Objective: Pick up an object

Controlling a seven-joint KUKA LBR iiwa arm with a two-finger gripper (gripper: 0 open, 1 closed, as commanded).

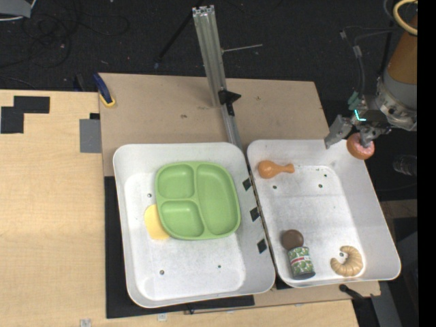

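My gripper hangs over the far right corner of the right bin. It is shut on a small red-orange round fruit, which hangs just under the fingers at the bin's rim. In the right bin lie an orange drumstick-shaped toy at the far left, a brown round lump, a small green-labelled can and a tan croissant near the front.
The left bin holds a green divided plate with a yellow piece tucked under its left edge. An upright metal post stands behind the gap between the bins. Cables hang beside the arm at the right.
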